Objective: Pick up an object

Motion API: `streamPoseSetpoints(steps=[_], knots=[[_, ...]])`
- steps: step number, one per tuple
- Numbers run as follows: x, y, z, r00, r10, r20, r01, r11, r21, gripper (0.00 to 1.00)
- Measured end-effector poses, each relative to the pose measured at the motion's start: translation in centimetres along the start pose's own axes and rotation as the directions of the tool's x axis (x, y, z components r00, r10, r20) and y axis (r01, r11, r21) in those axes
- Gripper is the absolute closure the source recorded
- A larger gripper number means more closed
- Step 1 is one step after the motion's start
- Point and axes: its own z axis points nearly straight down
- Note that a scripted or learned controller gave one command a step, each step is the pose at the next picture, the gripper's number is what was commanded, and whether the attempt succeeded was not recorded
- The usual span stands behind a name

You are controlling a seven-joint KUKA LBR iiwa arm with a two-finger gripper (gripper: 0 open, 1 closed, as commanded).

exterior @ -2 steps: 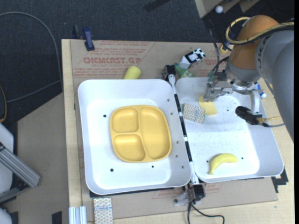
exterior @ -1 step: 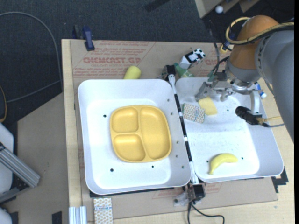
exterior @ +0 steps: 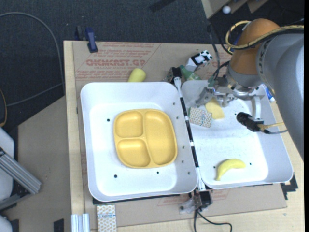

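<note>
The gripper is hanging at two o'clock, its jaw state impossible to tell, partly hiding a pale yellow block; a smooth curved banana is lying at five o'clock in the right bin.

This is a robotics lab. An industrial arm with an orange band reaches over a table topped with printed cardboard, which carries two white bins clipped side by side. Loose cables trail across dark carpet, and aluminium framing stands at the left.
</note>
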Motion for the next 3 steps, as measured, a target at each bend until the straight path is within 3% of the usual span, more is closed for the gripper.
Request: streamPoseSetpoints(steps=[1, 2, 3], knots=[[0.0, 0.1, -1.1, 1.0, -0.001, 0.001, 0.001, 1.0, -0.002, 1.0], [0.0, 0.1, -1.0, 1.0, -0.001, 0.0, 0.001, 1.0, -0.002, 0.0], [-0.1, 0.7, 0.0, 1.0, 0.0, 0.001, 0.0, 1.0, -0.004, 0.0]])
